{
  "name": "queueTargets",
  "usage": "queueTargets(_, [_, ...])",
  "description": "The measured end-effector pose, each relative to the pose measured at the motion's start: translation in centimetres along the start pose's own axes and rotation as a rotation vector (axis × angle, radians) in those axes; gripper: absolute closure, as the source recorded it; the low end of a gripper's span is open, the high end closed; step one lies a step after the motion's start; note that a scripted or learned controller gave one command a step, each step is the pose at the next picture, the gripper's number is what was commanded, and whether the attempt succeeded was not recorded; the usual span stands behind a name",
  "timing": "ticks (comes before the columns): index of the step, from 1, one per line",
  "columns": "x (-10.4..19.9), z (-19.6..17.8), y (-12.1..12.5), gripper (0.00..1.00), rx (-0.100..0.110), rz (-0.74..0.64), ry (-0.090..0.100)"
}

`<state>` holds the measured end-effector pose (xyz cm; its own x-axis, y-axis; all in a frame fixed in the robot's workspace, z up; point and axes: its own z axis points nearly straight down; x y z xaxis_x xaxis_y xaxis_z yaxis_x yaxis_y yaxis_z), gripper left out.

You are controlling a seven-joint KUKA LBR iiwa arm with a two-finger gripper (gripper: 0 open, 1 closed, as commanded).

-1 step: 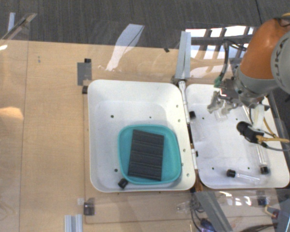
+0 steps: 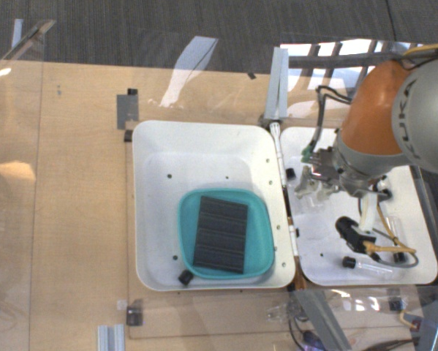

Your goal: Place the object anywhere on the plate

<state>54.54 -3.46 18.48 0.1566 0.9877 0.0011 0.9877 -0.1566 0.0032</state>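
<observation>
Left bin (image 2: 149, 196): block (image 2: 220, 234) lengthwise (near-far).

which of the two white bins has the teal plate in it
The left bin, farther from the arm, holds the teal plate, which carries a dark ribbed block. The right bin, under the gripper, holds small loose items instead.

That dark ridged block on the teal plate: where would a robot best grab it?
Probably from straight above, pinching the dark ridged block across its two long sides. It lies flat on the teal plate, and its narrower width looks easier to span than its length.
</observation>
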Motion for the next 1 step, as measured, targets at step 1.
queueTargets(1, [5.69, 0.02, -6.74, 1.00, 0.001, -0.185, 0.001])
